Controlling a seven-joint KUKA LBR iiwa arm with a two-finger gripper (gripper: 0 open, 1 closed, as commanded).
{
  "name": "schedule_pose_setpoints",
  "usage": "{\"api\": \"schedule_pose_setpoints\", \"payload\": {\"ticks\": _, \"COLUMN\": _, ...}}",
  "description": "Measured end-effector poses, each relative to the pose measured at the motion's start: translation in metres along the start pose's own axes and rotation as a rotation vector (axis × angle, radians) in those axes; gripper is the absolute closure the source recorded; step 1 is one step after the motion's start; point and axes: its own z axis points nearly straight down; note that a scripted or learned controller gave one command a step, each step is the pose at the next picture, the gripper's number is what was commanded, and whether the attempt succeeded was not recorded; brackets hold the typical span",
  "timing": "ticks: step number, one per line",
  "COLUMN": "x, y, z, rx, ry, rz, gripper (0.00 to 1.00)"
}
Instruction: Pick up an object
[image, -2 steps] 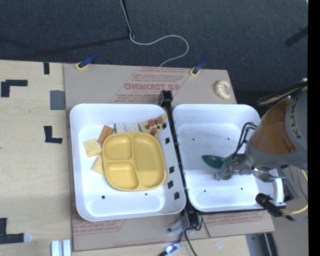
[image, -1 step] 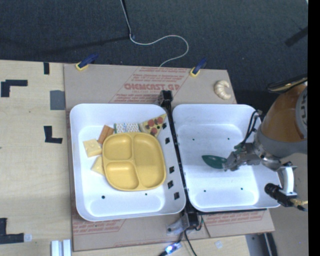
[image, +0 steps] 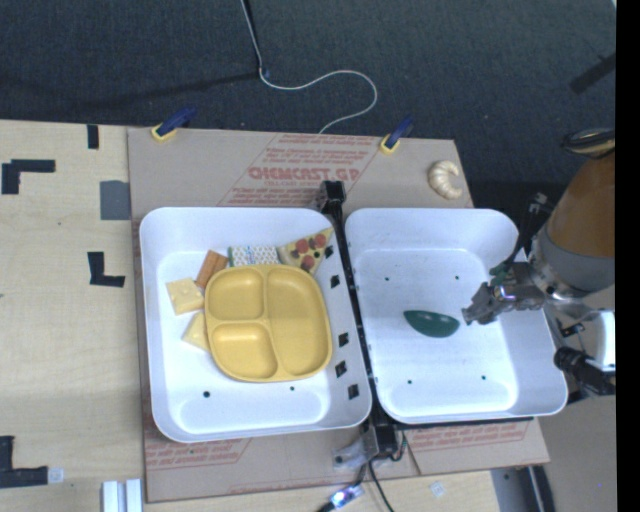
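Right now my jaws hang over the right bin, near its right wall, just to the right of a dark green spoon-shaped object that lies flat on the bin floor. From this slanted view I cannot tell whether my jaws are apart or together, and nothing shows between them; the green object sits close by on their left, and I cannot tell whether they touch it. My arm comes in from the right edge, grey with the orange band above the wrist. The left bin touches the right one along the middle seam. It holds a yellow divided plate with three compartments, lying flat near the centre. Tucked around the plate's upper and left edges are several small flat pieces: a tan square cracker-like piece, an orange-brown piece, a patterned strip and a pizza-slice-shaped toy. Both bins rest on a cardboard sheet with red lettering, clipped at its far edge by two yellow-and-blue clamps. A small cream-coloured object lies on the desk beyond the right bin's far corner, and a thin white cable loops across the dark floor behind.
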Motion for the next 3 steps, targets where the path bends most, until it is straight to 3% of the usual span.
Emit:
{"api": "schedule_pose_setpoints", "payload": {"ticks": 1, "x": 0.001, "y": 0.001, "z": -0.02, "rx": 0.004, "ry": 0.001, "rz": 0.0, "gripper": 1.0}}
{"api": "schedule_pose_setpoints", "payload": {"ticks": 3, "x": 0.108, "y": 0.058, "z": -0.017, "rx": 0.006, "ry": 0.003, "rz": -0.006, "gripper": 1.0}}
